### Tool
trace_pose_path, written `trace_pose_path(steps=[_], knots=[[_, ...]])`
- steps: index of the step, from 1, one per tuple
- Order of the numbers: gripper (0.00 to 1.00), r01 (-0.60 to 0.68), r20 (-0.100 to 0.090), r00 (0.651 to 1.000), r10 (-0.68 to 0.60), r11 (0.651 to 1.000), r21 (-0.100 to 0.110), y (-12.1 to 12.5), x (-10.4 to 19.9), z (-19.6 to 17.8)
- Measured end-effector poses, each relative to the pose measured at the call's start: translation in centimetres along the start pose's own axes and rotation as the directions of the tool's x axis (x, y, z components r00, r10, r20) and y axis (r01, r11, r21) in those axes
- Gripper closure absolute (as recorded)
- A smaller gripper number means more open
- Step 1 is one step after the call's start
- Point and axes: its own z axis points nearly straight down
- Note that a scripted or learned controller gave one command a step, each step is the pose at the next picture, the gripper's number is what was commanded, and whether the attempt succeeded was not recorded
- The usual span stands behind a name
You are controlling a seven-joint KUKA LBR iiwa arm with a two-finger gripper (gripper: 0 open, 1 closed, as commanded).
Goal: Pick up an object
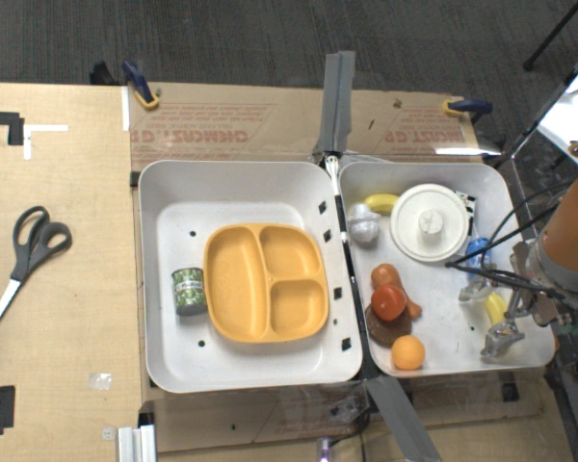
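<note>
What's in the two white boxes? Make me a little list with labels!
left bin: yellow divided plate, small green can beside it
right bin: white lid, banana, silver ball, red tomato, orange
gripper: low over the right bin's right side, near a yellow piece
bench: scissors
</note>
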Motion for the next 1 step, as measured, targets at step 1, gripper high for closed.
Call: trace_pose_path(steps=[1], knots=[[0.00,-0.017,0.001,1.000,0.017,1.000,0.000,-0.09,-0.16,-0.03]])
